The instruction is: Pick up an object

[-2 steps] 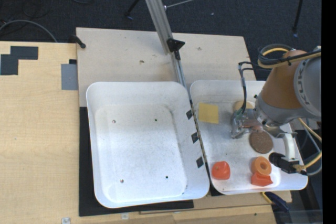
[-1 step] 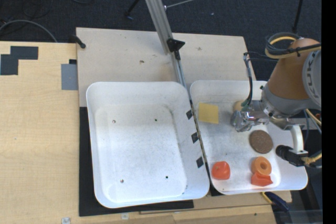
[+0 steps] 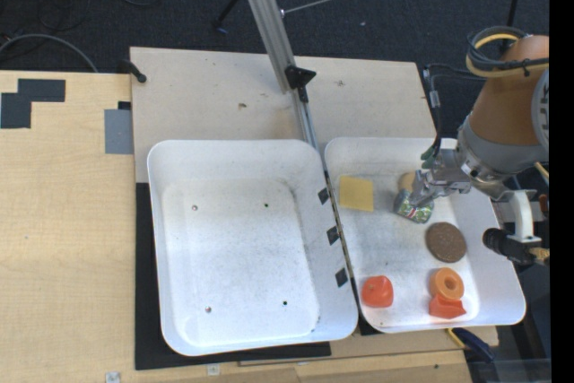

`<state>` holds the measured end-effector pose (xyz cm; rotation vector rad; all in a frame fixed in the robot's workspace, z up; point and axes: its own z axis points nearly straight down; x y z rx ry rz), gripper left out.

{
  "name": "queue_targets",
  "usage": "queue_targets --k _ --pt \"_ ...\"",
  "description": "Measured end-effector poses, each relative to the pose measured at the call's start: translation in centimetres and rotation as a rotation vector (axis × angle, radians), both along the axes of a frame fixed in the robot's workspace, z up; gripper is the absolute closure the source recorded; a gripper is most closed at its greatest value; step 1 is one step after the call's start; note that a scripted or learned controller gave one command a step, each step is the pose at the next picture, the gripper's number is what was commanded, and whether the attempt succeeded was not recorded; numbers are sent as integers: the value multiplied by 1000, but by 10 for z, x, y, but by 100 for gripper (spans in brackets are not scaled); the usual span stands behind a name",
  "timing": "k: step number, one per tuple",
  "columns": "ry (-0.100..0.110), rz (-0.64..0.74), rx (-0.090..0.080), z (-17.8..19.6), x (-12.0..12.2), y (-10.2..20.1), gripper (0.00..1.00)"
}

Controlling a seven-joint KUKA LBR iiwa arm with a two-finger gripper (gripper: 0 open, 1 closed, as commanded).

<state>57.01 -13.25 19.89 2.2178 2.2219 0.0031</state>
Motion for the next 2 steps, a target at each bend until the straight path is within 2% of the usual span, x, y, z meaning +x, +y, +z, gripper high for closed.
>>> queue_targets --k 1,2 --pt "2 0 0 34 1 -1 100" --pt "7 3 3 28 1 55 100"
